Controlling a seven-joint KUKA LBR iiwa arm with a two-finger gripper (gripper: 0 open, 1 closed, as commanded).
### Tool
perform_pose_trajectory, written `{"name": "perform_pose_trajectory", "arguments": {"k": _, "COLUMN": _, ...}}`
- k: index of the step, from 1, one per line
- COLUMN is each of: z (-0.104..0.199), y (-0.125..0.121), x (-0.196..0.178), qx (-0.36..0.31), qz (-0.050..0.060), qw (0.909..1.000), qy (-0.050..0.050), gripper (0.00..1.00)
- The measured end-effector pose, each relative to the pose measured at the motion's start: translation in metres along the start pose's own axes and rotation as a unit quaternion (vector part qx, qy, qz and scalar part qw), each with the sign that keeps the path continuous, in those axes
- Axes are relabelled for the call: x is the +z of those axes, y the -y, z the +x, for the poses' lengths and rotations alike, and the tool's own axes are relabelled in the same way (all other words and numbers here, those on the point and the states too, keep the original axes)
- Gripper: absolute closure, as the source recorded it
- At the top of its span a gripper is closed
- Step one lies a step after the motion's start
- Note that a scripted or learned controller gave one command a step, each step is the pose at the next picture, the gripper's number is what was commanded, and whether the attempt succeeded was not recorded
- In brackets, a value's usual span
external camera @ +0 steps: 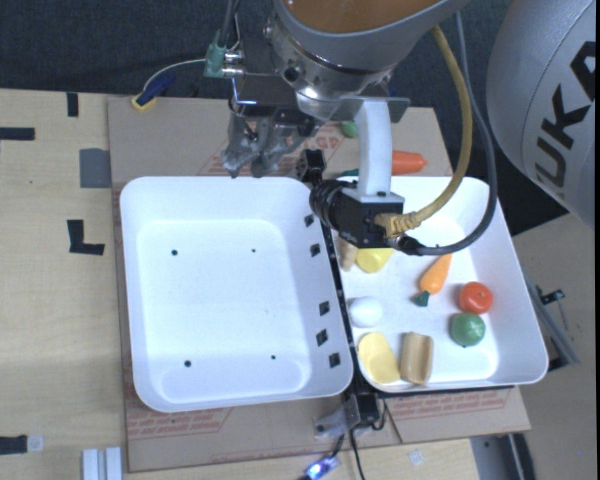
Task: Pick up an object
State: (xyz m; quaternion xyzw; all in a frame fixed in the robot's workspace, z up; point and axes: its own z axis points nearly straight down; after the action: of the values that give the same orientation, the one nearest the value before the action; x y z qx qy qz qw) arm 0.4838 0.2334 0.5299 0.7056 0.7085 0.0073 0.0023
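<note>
My gripper (256, 151) hangs over the far rim of the left bin (140, 268), away from the objects. Whether anything is in it cannot be made out. The objects lie in the right bin (510, 268): a yellow piece (373, 260) near the divider, a small carrot (435, 273), a red tomato (475, 297), a green ball (467, 329), a white egg (365, 312), a pale yellow slice (378, 358) and a tan bread piece (415, 357). Another carrot (408, 162) sits at the far edge, partly hidden by the arm.
The arm's wrist and a black cable unit (365, 213) hang over the divider between the bins. A hose (460, 183) loops over the right bin. Both bins rest on a cardboard sheet (180, 133) on the bench.
</note>
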Motion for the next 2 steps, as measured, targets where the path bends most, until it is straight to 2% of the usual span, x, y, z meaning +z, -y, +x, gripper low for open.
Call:
{"name": "perform_pose_trajectory", "arguments": {"k": 1, "z": -0.001, "y": 0.002, "x": 0.078, "qx": 0.002, "qz": 0.01, "qw": 0.9999, "qy": 0.006, "gripper": 1.0}}
{"name": "perform_pose_trajectory", "arguments": {"k": 2, "z": -0.006, "y": 0.0, "x": -0.01, "qx": 0.0, "qz": 0.003, "qw": 1.0, "qy": 0.002, "gripper": 1.0}}
